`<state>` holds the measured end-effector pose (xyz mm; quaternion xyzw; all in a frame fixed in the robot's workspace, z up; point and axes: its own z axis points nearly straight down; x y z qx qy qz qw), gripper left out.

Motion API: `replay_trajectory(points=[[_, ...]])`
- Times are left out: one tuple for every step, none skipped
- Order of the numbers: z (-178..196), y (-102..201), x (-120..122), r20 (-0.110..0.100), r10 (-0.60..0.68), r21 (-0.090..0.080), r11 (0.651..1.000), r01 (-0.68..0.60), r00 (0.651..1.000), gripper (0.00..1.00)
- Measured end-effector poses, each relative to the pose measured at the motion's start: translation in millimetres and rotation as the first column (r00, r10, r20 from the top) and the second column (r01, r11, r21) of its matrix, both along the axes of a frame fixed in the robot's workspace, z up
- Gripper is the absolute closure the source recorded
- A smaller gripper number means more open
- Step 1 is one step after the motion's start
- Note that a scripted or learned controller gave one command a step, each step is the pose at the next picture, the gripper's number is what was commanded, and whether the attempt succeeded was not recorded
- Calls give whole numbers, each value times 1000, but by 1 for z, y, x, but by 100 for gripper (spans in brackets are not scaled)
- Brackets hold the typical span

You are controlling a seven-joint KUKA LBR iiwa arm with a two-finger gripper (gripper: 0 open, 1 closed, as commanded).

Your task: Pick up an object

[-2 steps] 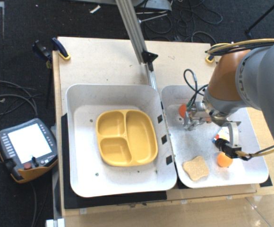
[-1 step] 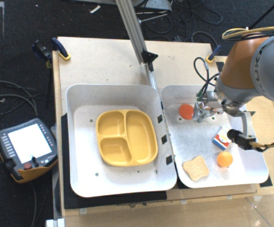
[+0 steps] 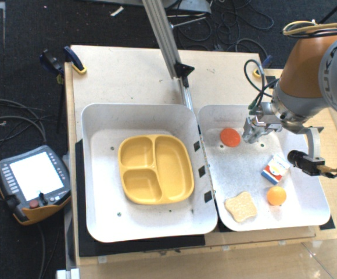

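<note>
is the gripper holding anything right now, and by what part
Nothing shows between its fingers. The gripper hangs beside the red ball, which lies in the right bin.

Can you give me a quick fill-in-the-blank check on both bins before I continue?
1. The yellow divided tray lies in the ____ bin.
2. The gripper hangs just right of the ____ round object.
3. The slice of toast lies left of the ____ ball.

Missing words: left; red; orange
</note>
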<state>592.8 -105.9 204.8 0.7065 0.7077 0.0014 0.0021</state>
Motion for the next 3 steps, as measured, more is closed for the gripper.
replay_trajectory(points=[[1,45,9,-4,6,2,1000,-6,1000,100],[11,105,21,-3,7,3,1000,-7,1000,100],[28,159,38,-1,7,4,1000,-7,1000,100]])
